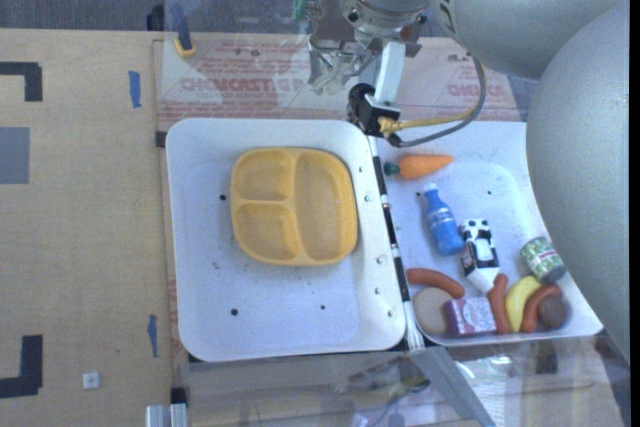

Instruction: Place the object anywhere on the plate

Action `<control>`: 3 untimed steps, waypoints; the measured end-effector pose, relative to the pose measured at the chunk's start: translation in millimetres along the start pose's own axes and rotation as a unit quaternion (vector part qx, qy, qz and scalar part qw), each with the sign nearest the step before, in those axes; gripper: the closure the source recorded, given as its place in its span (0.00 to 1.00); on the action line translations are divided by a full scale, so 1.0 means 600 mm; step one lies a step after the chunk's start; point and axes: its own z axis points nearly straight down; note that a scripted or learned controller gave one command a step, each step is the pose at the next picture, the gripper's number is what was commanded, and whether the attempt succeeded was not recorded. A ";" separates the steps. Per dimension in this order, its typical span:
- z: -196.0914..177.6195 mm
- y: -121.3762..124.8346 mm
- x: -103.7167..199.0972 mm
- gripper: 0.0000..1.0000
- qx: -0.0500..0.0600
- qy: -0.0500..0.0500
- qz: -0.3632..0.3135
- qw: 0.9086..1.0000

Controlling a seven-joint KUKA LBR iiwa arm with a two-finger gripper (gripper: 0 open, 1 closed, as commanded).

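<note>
Yellow plastic, split into three compartments, the plate (294, 205) lies in the upper middle of the left bin (200, 315) with nothing on it. The right bin (500, 177) holds the loose items: a toy carrot (422, 165) near its top left corner, a small blue bottle (438, 219) below that, then a black-and-white toy (480, 249), a green can (541, 258) by the right wall, a sausage (436, 281), a yellow banana (519, 301) and a maroon box (469, 316) crowded toward the near edge. The end effector (335, 75) hangs above the far rim of the bins, over the printed sheet (230, 80) at the back of the desk (80, 215), well apart from the plate and from every toy. Nothing is visibly caught in it; whether it is spread or pressed together cannot be told from this angle.
</note>
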 end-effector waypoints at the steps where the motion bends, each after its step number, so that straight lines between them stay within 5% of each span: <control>1: 0.100 -0.116 0.049 1.00 0.003 0.001 -0.071 0.997; 2: 0.171 -0.111 0.116 1.00 0.003 0.001 -0.133 0.991; 3: -0.003 -0.083 0.105 1.00 -0.001 0.001 -0.348 0.938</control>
